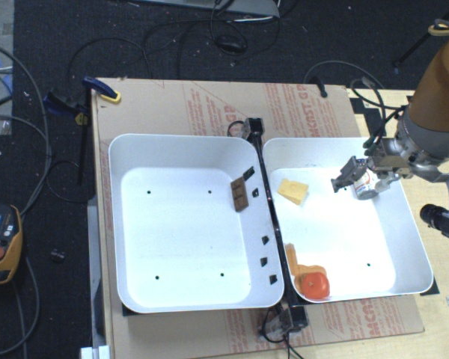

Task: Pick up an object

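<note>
Two white bins were seen side by side, the left bin (135,200) bearing a brown block (239,195) near its right wall. The arm (434,103) was extended over the right bin (404,245), its gripper (353,176) poised above the floor; jaw state could not be told. A yellow block (292,191) lay just left of it, a red ball (313,284) in the near corner.

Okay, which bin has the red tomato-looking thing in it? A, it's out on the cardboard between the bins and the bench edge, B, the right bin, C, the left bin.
B: the red tomato-like object lies in the near-left corner of the right bin, next to an orange piece.
</note>
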Robot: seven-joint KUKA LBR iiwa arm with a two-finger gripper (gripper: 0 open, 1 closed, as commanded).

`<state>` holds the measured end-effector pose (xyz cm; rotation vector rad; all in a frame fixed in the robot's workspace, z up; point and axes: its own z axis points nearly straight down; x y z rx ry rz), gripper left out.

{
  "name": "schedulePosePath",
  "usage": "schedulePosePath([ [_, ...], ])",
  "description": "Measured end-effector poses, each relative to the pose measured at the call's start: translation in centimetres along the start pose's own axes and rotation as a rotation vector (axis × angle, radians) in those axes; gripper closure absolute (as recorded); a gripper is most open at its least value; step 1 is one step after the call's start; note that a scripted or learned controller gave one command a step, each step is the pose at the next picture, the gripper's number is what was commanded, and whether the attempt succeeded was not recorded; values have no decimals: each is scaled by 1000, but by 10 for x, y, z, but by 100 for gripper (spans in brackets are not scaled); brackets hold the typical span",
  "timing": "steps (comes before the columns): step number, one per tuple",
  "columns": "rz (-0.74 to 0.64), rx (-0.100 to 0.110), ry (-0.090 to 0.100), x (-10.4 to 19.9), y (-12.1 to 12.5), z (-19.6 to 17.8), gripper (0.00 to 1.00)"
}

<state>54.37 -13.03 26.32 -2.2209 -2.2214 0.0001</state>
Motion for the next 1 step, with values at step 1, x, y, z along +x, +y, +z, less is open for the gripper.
schedulePosePath([
  [1,1,5,0,-16,15,53,0],
])
